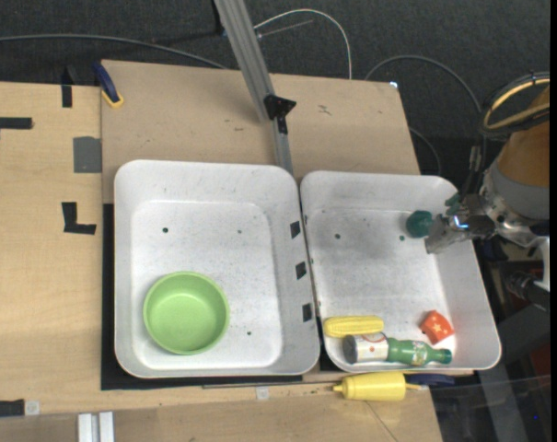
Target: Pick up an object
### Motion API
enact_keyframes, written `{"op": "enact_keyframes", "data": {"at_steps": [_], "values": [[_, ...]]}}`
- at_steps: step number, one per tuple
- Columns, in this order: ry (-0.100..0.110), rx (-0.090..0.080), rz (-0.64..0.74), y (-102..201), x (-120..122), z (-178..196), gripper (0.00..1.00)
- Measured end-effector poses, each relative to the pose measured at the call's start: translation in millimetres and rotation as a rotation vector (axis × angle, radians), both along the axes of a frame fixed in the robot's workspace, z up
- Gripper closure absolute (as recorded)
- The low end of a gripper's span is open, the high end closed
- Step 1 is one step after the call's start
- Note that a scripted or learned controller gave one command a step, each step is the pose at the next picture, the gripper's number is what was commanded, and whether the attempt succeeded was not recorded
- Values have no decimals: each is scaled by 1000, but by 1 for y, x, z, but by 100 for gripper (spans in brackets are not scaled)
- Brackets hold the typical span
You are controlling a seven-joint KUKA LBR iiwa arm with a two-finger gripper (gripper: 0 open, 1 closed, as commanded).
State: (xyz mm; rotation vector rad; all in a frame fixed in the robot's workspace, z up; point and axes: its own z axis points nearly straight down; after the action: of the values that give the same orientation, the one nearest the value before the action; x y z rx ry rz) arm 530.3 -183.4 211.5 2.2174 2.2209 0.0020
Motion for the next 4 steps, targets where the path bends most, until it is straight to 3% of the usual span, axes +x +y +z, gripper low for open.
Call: {"op": "enact_keyframes", "data": {"at_steps": [4], "values": [[7,3,5,200,-5,1,100]]}}
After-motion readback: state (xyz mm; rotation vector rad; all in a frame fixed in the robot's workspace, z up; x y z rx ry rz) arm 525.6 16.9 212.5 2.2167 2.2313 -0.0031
